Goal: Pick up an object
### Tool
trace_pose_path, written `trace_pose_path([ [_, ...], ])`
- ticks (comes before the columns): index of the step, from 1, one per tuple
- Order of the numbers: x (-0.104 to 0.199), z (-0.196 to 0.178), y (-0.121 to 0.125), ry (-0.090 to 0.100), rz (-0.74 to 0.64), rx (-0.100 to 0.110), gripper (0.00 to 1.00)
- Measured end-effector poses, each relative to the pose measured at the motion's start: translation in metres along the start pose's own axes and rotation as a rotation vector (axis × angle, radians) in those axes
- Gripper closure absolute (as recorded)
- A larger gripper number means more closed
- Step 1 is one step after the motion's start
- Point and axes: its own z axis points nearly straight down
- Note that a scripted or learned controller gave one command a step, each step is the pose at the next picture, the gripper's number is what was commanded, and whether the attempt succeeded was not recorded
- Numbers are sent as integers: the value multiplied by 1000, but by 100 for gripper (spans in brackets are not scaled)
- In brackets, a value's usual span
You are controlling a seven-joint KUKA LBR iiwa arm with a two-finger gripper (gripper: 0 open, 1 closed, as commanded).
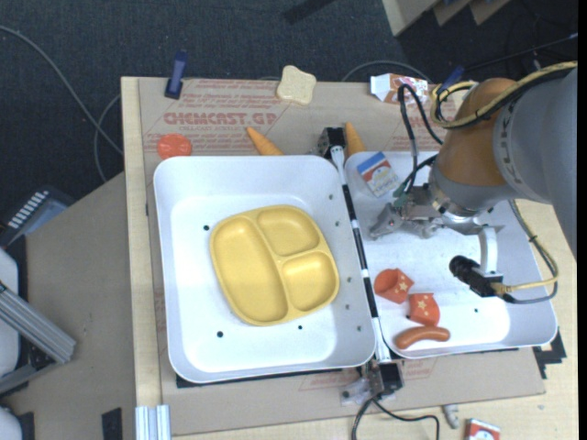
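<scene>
The end effector (383, 226) hangs low over the right bin (527, 324), in its upper left part, close to the divider between the two bins. Whether it is open or closed cannot be told from this slanted overhead view, and nothing can be seen in its hold. The grey arm (541, 131) with its orange band (472, 140) reaches in from the right. Just above the end effector lies a small white and blue carton (376, 172), near but apart. Lower in the same bin sit a red chunk (394, 284), a red cube (423, 308) beside it, and a sausage (422, 336) by the front rim; all three lie well below the end effector. The left bin (183, 246) holds a yellow divided plate (273, 262), lying flat at its middle. On the bench (215, 113) behind the bins rest a slice of bread (296, 83), a carrot (264, 142) and an orange disc (173, 145)
</scene>
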Motion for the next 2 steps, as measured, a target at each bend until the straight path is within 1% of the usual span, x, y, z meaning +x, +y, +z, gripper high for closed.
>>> trace_pose_path([
  [1, 1, -1, 65, -1, -1, -2, 0],
  [2, -10, -1, 75, -1, -2, -2, 0],
])
